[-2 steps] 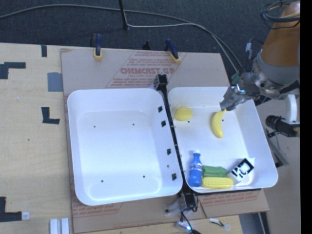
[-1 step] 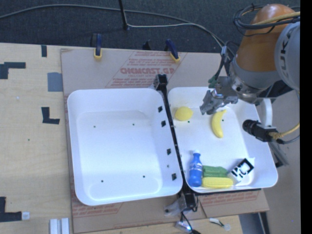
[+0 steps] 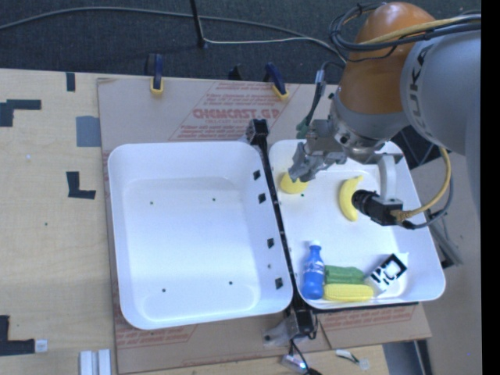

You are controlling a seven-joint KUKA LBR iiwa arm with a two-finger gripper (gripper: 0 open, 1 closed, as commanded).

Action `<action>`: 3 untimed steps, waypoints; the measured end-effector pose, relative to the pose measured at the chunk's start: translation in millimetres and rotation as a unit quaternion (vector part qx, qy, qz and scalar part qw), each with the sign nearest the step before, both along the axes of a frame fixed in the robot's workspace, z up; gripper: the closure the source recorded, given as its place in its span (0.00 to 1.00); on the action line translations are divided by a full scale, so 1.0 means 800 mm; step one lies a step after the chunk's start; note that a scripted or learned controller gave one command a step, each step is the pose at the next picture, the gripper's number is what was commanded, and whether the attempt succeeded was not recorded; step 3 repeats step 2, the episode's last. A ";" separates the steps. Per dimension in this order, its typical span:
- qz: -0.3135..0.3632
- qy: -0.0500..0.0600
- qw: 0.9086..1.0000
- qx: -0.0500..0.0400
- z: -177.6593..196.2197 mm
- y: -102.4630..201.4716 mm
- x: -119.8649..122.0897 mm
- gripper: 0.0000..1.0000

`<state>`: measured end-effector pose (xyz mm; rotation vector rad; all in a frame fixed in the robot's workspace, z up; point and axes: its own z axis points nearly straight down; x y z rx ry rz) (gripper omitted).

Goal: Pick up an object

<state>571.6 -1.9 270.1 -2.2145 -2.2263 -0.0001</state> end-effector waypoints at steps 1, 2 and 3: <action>-0.001 0.001 1.000 0.000 -0.029 0.062 0.000 1.00; -0.001 0.000 1.000 0.000 -0.041 0.115 -0.005 1.00; -0.001 0.000 1.000 0.000 -0.041 0.115 -0.005 1.00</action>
